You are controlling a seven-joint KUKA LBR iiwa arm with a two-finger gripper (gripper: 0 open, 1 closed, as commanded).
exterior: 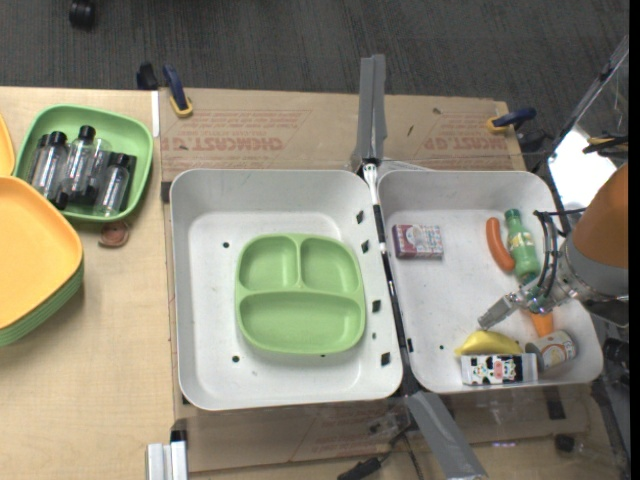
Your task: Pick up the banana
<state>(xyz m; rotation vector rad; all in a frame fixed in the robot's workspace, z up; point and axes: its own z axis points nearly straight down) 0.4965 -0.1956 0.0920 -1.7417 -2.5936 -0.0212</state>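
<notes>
A robotics lab or test workspace is showing here. Clamps (pixel 178 92) are pinning cardboard sheeting (pixel 270 133) to the bench beyond and left of the gripper (pixel 520 303). Two white bins (pixel 185 268) are sitting side by side to its left. Office carpet (pixel 300 18) and a chair caster (pixel 82 10) are lying far beyond.

Reddish print is showing on the cardboard sheet (pixel 300 133) behind the 2 bins, upside down from where I am looking. Left of the grey upright it is reading roughly "CHEMCAST" with smaller lines under it that I am failing to make out. Right of the upright, "GP" is showing near the far edge. The small pink box (pixel 417 241) and the black-and-white carton (pixel 493 369) are carrying print too small to read.
</notes>
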